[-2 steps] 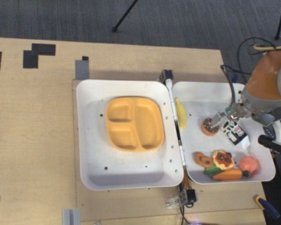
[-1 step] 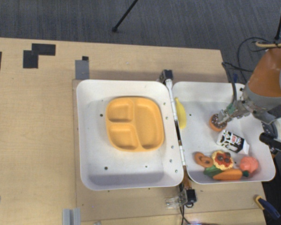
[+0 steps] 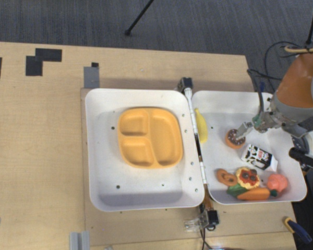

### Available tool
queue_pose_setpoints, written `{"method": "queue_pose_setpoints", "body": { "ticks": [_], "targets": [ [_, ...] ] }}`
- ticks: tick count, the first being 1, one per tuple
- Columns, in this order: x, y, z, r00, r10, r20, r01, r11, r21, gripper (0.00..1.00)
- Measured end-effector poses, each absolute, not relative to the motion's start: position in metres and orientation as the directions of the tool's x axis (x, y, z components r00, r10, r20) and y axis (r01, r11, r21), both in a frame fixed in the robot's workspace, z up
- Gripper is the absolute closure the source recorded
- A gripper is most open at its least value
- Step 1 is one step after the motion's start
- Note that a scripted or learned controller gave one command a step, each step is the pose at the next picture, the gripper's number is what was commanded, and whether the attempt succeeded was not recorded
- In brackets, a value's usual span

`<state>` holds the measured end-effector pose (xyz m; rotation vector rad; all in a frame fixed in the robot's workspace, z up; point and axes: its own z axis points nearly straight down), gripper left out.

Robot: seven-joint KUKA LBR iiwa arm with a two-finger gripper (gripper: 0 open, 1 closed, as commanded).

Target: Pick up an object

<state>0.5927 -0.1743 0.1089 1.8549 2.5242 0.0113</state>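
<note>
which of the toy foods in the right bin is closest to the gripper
The brown donut: the gripper sits right at its edge, while the pizza, carrot and banana lie farther off.

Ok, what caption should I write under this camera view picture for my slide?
Robot pincer reaches toward a toy donut in the right bin; a yellow tray sits in the left bin.

a pale wood bench (image 3: 36, 155) spans the lower view, with black tape patches (image 3: 41, 60) near its top left edge. beyond it lies grey ribbed carpet (image 3: 94, 9), crossed by a thin black stand leg (image 3: 146, 9). black cables (image 3: 274, 51) hang past the bench's right end.
</note>
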Motion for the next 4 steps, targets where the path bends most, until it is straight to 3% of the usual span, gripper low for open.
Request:
{"method": "queue_pose_setpoints", "body": {
  "ticks": [1, 2, 3, 4],
  "targets": [
    [0.548, -0.183, 0.095, -0.263, 0.965, -0.012, 0.964, 0.263, 0.029, 0.00],
    [0.508, -0.207, 0.095, -0.229, 0.973, -0.013, 0.973, 0.229, 0.029, 0.00],
    [0.510, -0.204, 0.107, -0.234, 0.972, -0.004, 0.972, 0.234, 0.029, 1.00],
    [0.505, -0.155, 0.183, -0.371, 0.929, -0.002, 0.929, 0.371, 0.004, 1.00]
  ]
}}
